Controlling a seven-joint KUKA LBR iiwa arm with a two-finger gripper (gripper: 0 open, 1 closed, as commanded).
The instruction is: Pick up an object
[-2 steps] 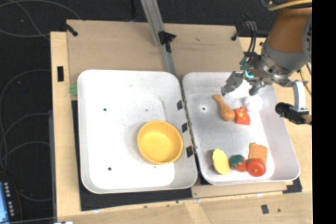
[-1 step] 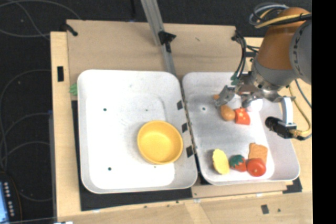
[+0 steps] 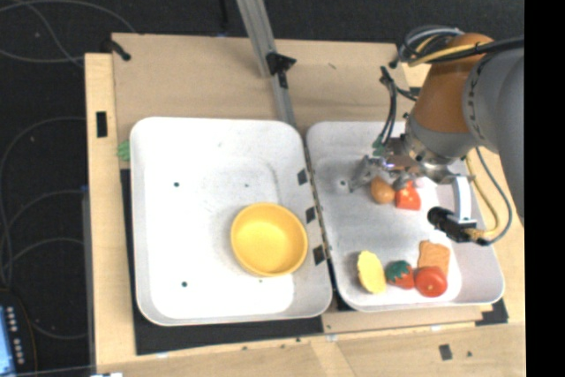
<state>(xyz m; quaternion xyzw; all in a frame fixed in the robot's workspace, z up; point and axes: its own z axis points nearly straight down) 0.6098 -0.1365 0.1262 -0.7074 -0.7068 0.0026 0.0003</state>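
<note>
My gripper (image 3: 386, 174) hangs low over the upper middle of the right bin (image 3: 353, 225), under the arm's orange band. Just below it lie a small tan round object (image 3: 381, 191) and a red object (image 3: 408, 198), side by side and touching. The gripper is close above or against the tan one; the wrist hides the contact. A grey finger-like part sticks out to the left of the wrist.
Near the right bin's front edge lie a yellow piece (image 3: 372, 271), a green-and-red piece (image 3: 401, 274), a red tomato-like ball (image 3: 431, 282) and an orange block (image 3: 433, 254). A yellow bowl (image 3: 268, 238) sits in the left bin (image 3: 177, 190). A metal pole (image 3: 256, 13) rises behind the bins.
</note>
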